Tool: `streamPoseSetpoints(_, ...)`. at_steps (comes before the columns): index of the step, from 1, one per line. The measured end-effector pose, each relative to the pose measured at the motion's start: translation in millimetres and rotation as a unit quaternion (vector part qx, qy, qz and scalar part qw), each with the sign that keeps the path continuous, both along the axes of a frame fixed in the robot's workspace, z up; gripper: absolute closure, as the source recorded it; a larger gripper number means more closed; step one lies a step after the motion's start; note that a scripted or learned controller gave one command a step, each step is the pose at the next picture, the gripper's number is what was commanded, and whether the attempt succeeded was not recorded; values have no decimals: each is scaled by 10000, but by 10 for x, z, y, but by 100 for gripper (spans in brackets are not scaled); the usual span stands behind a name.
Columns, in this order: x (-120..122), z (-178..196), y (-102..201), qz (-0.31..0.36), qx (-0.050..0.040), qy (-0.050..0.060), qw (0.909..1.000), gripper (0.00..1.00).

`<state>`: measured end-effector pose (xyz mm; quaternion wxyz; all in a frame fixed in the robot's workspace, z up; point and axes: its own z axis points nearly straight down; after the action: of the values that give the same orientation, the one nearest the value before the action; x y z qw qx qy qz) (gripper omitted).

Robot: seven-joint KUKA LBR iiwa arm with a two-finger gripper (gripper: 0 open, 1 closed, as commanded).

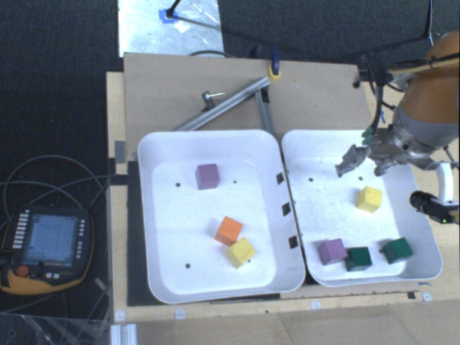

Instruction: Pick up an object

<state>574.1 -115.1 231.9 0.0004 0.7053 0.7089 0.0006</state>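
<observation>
Over in the left bin: purple cube toward the far edge, orange cube touching a yellow cube nearer the front edge. Into the right bin now: purple block and two green blocks lined along the front edge, lone yellow block mid-bin toward the right edge. Gripper hanging above the far part, fingers spread, gripping nothing. Best bet, probably: centre over that lone yellow block, square the fingers to its faces, descend straight, close gently.
</observation>
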Motion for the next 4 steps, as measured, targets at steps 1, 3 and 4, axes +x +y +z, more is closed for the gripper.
streamPoseSetpoints(1, 0, 2, -1, -7, 0, -3, 10000, 0)
streamPoseSetpoints(3, -64, -997, -23, -13, 0, 24, 10000, 0)
streamPoseSetpoints(4, -67, -1441, -20, -13, 0, 21, 10000, 0)
